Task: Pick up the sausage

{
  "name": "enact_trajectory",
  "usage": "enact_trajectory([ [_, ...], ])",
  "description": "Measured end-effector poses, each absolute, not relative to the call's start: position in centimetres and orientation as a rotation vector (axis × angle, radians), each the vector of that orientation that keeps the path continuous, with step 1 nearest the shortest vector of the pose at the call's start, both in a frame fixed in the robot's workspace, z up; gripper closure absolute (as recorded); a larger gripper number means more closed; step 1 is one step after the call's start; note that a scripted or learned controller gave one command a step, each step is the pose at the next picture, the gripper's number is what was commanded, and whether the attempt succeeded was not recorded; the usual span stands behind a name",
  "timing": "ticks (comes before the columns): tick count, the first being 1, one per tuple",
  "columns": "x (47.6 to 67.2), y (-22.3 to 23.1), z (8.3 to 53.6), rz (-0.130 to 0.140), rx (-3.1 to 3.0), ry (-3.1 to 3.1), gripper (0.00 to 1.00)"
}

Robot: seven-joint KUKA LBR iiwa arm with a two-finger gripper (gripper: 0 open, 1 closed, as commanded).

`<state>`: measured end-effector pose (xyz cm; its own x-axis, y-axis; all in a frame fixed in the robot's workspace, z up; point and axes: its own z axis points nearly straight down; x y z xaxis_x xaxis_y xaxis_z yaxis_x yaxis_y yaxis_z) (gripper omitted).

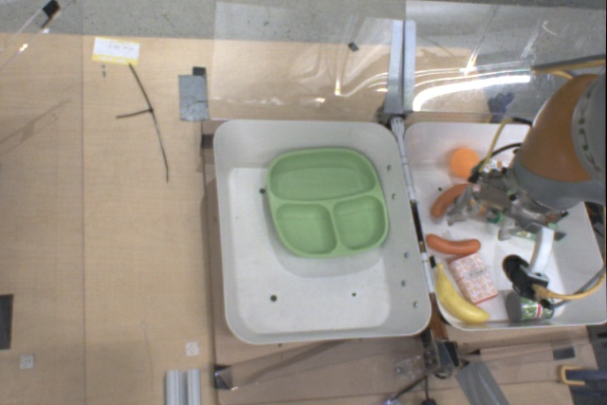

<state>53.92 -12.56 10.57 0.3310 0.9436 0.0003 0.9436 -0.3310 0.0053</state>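
fixed overhead camera, slanted down over both bins [237, 299], arm [569, 138] entering right

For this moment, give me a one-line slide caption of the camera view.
KUKA gripper hovers by one sausage in right bin; green plate in left bin.

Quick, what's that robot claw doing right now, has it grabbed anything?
Gripper: over the right bin, close beside a sausage; whether it is open, shut or holding anything cannot be told.

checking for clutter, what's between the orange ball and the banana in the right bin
In the camera view, two sausages lie between the orange ball and the banana: the upper sausage and the lower sausage.
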Motion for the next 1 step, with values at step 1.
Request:
enact_trajectory([
  [1,59.65,-13.06,9.16,0.003,2.351,2.077,0.00],
])
